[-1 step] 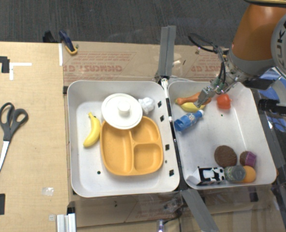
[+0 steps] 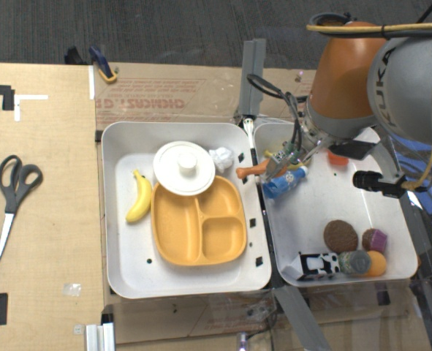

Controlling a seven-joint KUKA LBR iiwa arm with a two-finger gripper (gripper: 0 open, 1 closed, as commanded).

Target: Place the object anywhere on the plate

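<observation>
Plate (image 2: 199, 221), orange with three compartments, lies in the left bin (image 2: 120, 218), well left of the gripper (image 2: 285, 159). That gripper hangs over the near-left corner of the right bin (image 2: 311, 232), just above a blue bottle (image 2: 283, 181) and beside a carrot (image 2: 251, 171) on the dividing rims; whether it grips anything, I cannot tell. One banana (image 2: 138, 196), one white lid (image 2: 184, 168) and one crumpled white wad (image 2: 221, 156) share the left bin. One brown cookie (image 2: 340, 235) sits in the right bin.
</observation>
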